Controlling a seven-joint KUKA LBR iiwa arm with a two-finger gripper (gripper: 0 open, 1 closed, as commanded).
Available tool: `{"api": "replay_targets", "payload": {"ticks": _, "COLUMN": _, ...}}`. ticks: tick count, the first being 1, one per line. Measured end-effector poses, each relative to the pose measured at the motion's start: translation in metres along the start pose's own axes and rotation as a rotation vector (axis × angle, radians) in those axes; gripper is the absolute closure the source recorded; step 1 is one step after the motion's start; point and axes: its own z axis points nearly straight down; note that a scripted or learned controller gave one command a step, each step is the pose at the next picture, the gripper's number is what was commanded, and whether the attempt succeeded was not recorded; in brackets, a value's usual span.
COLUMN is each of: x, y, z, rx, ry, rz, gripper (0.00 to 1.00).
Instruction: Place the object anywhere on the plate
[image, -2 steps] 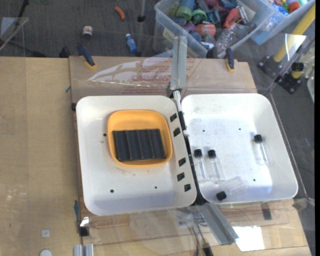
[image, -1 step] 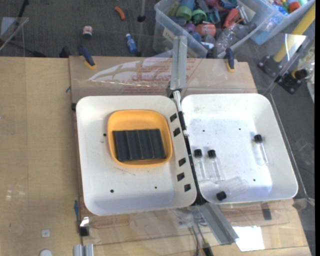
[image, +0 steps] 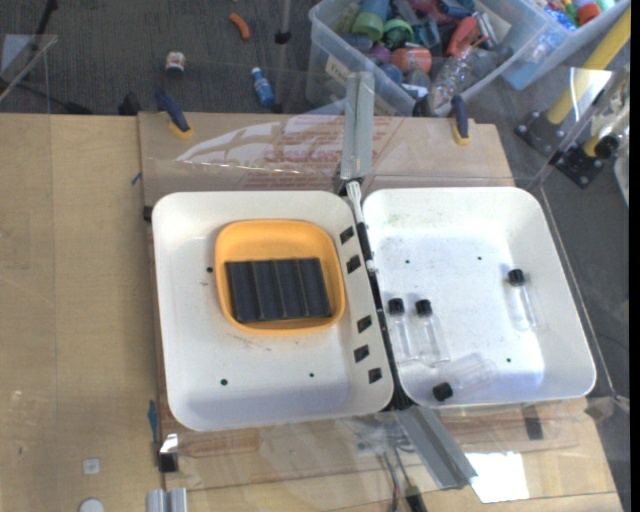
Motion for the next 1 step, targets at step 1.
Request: {"api": "replay_targets", "payload": {"ticks": 1, "x": 0.0006, "y": -0.0005, "z": 0.0003, "rx": -0.001, "ry": -0.001, "rz": -0.5, "gripper": 1.0}}
